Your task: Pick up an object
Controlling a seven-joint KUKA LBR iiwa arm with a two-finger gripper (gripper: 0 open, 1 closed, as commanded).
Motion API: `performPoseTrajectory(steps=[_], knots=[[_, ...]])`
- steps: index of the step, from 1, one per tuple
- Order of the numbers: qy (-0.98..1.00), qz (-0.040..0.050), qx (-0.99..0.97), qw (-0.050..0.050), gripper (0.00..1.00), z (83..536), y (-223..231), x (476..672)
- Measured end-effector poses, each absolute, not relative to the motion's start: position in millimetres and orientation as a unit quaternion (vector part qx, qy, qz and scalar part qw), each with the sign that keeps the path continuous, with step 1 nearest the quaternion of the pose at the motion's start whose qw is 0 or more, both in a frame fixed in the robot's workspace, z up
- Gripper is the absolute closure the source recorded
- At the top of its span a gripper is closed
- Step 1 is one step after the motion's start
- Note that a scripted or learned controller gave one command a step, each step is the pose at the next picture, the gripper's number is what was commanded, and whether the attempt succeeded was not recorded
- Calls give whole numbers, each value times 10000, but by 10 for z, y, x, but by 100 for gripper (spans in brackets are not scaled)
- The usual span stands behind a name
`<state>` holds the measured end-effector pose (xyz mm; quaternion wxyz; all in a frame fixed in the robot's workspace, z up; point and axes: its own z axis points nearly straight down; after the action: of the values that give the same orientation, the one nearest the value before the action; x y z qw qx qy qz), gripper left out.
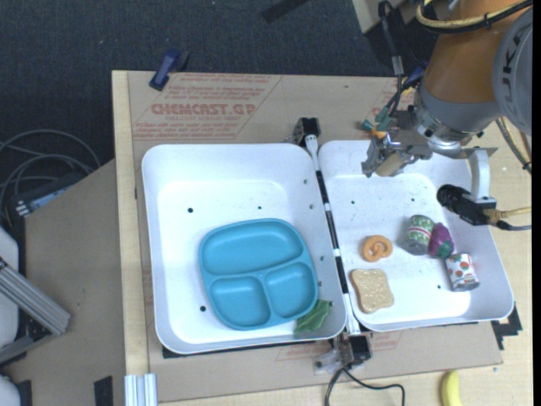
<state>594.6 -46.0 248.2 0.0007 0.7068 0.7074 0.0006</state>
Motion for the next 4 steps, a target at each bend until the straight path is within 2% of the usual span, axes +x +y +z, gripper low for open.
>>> performPoseTrajectory(steps=[1, 3, 4], knots=[[7071, -7, 7071, -8, 100, 2360, -415, 5865], [7069, 5, 7073, 18, 100, 2700, -1093, 6234], [7066, -9, 7076, -5, 100, 2482, -1360, 5938]])
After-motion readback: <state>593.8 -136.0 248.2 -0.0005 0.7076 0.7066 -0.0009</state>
